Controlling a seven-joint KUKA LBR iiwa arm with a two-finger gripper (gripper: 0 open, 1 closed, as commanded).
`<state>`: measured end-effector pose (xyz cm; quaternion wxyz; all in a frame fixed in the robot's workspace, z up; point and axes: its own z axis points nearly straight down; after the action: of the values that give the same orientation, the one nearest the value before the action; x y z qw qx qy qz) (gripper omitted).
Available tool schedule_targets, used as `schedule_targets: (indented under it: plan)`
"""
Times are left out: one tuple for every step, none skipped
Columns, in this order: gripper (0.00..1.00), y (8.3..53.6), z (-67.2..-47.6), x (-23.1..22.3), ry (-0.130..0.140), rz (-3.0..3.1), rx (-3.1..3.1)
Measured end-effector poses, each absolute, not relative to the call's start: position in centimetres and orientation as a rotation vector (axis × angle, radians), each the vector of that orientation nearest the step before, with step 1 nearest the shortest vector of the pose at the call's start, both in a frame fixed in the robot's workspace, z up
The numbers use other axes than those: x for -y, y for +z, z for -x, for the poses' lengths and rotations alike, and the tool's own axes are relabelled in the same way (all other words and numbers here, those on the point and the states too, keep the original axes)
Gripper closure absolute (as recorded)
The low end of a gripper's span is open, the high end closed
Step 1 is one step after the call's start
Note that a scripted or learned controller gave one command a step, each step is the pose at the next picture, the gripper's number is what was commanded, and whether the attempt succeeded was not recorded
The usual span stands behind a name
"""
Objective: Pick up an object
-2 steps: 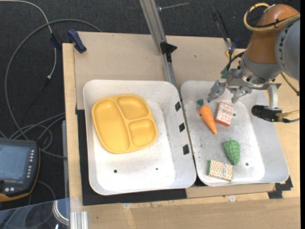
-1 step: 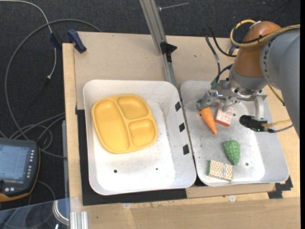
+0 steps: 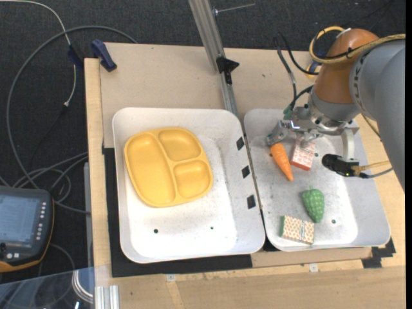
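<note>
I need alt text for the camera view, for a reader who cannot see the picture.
A grey robot arm's gripper hangs low in the right bin, just above a carrot and a small red-and-white box. Nearer the camera lie a green toy and a patterned packet; the left bin holds a yellow divided tray.

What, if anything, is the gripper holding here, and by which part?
It cannot be told. The gripper sits low in the right bin, just above the carrot and the small red-and-white box, but no object shows between its fingers.
</note>
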<state>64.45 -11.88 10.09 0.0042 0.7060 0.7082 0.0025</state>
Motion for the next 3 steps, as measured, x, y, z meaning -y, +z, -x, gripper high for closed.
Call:
schedule_targets:
  plan:
    - [1.0,11.3,-64.6,11.8,0.014,-2.209,-2.217]
    - [1.0,17.9,-64.9,11.6,0.008,-2.215,-2.219]
    - [1.0,24.4,-65.0,11.1,0.01,-2.214,-2.219]
